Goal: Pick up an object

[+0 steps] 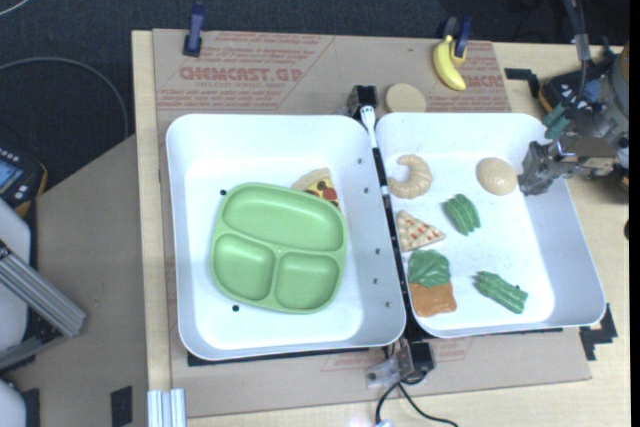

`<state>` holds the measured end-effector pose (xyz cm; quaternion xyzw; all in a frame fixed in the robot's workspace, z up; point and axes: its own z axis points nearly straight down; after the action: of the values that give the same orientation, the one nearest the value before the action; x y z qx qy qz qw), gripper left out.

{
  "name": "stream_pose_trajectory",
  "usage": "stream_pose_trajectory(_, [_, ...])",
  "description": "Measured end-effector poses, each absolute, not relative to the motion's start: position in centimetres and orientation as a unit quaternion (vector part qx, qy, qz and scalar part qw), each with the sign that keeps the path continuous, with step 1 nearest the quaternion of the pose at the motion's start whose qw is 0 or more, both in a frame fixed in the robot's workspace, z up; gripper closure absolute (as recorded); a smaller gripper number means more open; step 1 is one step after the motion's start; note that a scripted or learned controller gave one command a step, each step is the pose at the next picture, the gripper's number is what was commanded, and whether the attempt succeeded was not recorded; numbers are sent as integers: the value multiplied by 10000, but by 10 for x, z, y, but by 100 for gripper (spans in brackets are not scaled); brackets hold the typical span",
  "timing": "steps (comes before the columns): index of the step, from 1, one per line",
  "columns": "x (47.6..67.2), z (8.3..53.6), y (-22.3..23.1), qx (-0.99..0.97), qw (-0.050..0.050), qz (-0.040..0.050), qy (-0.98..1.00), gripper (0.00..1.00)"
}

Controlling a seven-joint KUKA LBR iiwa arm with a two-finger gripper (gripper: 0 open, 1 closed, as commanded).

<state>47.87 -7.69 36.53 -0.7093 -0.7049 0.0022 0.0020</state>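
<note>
The green tray (278,247) fills the left bin (190,215). In the right bin (560,245) lie small foods. The gripper (537,173) hangs at that bin's far right edge, just beside the beige bun (495,175); whether it is open I cannot tell. Descending there, it may strike the bin's wall or nudge the bun away.

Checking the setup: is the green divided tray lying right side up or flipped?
Right side up: the green divided tray in the left bin shows its three hollow compartments facing the camera.

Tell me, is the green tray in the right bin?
No, the green tray lies in the left bin, partly covering a pizza slice.
</note>
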Motion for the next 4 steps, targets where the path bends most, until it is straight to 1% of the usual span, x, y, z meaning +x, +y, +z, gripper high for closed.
stream_pose_trajectory(1, [480, 525, -5, -7045, -66, -81, -7096, 100])
stream_pose_trajectory(2, [478, 392, -5, -7075, 46, 48, -7067, 100])
stream_pose_trajectory(3, [480, 476, 63, -7041, -28, -51, -7101, 100])
stream_pose_trajectory(4, [478, 373, 88, -7061, 36, 47, -7081, 100])
